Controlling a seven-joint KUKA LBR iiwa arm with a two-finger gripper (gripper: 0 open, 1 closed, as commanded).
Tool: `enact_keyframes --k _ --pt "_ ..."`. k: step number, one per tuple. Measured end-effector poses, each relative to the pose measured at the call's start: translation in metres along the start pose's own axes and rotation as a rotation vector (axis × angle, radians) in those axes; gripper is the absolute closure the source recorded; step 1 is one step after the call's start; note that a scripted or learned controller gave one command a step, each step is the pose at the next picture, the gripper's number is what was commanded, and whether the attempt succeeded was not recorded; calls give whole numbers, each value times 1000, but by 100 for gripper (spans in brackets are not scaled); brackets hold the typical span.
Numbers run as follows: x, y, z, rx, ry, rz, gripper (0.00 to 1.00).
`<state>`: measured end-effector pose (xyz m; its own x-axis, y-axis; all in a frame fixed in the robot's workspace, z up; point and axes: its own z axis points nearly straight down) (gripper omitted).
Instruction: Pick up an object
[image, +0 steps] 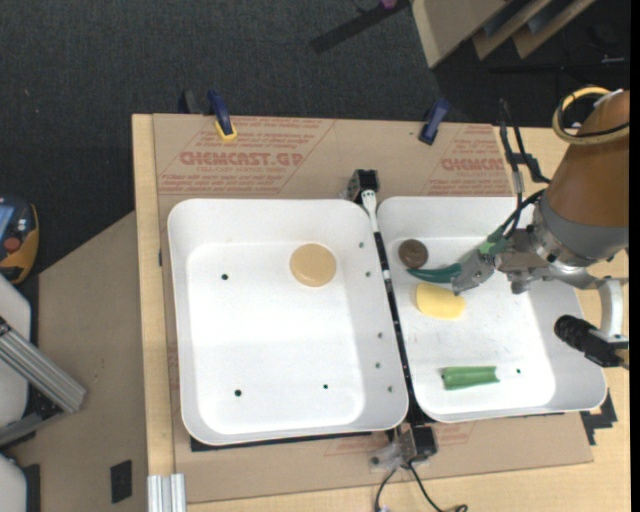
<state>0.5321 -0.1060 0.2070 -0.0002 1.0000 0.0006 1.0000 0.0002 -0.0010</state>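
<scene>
Nearest you lies one flat green bar (469, 376); beyond it one yellow lump (440, 302), one brown disc (413, 252), one tan disc (313, 265). The tool (467, 278) hovers over the lump; its grip you cannot tell.

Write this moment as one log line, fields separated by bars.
gripper over right bin, above yellow piece | brown disc, green stick nearby | tan disc in left bin

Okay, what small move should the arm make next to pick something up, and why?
Probably lower the claw a touch onto the yellow piece. Its tip sits right at that piece's upper right edge in the right bin, nearer than the brown disc or the green stick.
</scene>
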Motion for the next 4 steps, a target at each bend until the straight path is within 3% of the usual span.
enact_keyframes --k 1,2,3,4 --pt "-35 28 -113 -17 -7 1 0" --pt "-33 27 -116 -7 -4 -1 100" --pt "8 -55 -204 -11 0 -4 100" --pt "102 -10 -183 -3 1 -11 100"
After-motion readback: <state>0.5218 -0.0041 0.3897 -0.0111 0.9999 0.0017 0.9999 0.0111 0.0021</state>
